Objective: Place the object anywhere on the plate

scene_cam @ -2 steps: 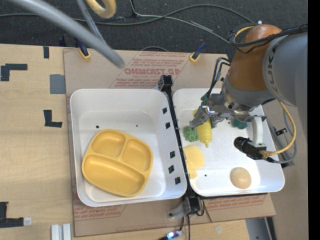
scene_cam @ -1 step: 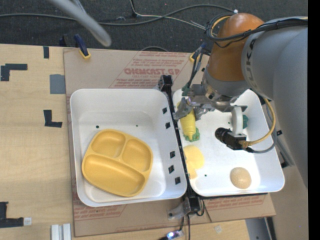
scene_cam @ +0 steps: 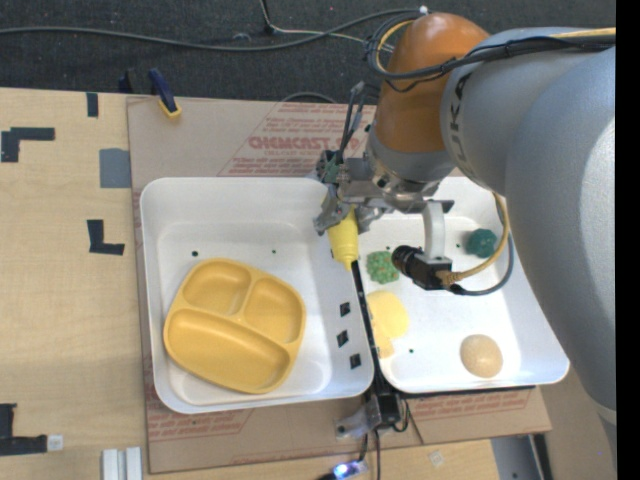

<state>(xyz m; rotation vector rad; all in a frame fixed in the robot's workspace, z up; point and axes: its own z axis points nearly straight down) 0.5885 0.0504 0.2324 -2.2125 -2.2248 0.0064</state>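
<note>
Nearest the lens, the yellow 3-compartment plastic plate (scene_cam: 236, 323) sits in my left white bin (scene_cam: 160, 208). Over the ridge between the 2 bins, my gripper (scene_cam: 343, 230) has its fingers clamped on a small yellow cylinder-like object (scene_cam: 344, 241), which appears to hang just above the divider, though the slant makes height hard to judge. In the right bin (scene_cam: 520, 368) lie a green bumpy lump (scene_cam: 381, 265), a pale yellow piece (scene_cam: 388, 316), a tan egg-shaped ball (scene_cam: 481, 355) and a teal ball (scene_cam: 483, 240).

Hand (scene_cam: 345, 230) apparently holding yellow object (scene_cam: 344, 241) above bins' divider (scene_cam: 358, 313).
</note>
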